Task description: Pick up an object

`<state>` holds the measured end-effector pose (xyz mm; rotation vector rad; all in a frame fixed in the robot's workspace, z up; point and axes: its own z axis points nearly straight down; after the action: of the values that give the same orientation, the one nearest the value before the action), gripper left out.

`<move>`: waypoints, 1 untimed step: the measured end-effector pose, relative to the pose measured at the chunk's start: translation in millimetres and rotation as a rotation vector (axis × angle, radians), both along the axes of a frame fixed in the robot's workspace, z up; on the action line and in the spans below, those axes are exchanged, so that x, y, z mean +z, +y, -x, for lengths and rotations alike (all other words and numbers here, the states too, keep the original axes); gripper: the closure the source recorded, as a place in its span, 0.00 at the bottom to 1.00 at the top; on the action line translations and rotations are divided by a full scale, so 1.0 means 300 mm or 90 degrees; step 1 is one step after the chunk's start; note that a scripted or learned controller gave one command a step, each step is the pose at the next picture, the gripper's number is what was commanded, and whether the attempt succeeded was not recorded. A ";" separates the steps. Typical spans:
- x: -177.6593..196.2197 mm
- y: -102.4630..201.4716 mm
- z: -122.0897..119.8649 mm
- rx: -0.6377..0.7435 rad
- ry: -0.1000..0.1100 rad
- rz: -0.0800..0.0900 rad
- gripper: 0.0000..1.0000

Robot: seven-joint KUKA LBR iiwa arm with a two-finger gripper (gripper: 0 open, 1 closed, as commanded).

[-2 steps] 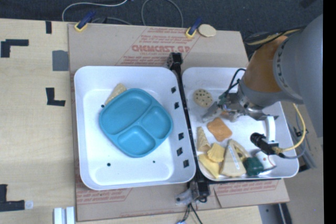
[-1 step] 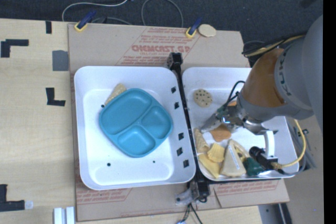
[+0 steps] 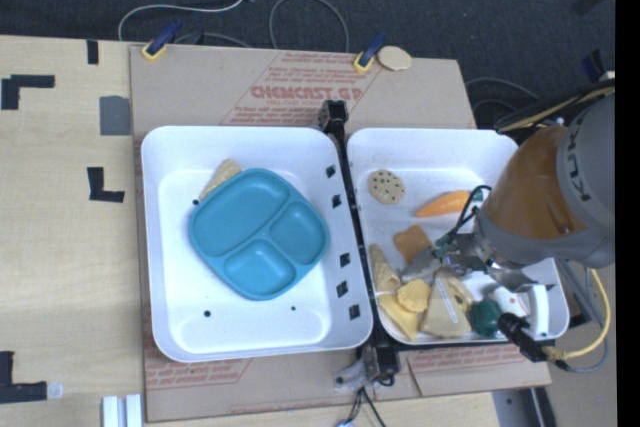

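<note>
The right bin [image 3: 430, 147] holds a round speckled cookie [image 3: 385, 185], an orange carrot-shaped piece [image 3: 443, 204], a brown block [image 3: 410, 241] and several pale yellow food pieces [image 3: 412, 299] near its front edge. My gripper [image 3: 434, 260] hangs low over the middle of this bin, just right of the brown block and above the yellow pieces. The grey arm with its orange band [image 3: 530, 195] covers the bin's right side. A small teal object [image 3: 485, 317] lies at the front right, beside the arm.
The left bin [image 3: 165, 245] holds a blue divided plate [image 3: 260, 232] with a tan piece [image 3: 220, 177] tucked under its far left corner. A black divider [image 3: 345, 215] runs between the bins. Cables lie behind the bench.
</note>
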<state>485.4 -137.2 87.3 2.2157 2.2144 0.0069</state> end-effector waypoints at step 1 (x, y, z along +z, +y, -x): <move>0.000 0.108 -0.117 -0.002 0.003 0.011 0.00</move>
<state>520.5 -104.7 87.5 2.2131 2.2048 -0.0164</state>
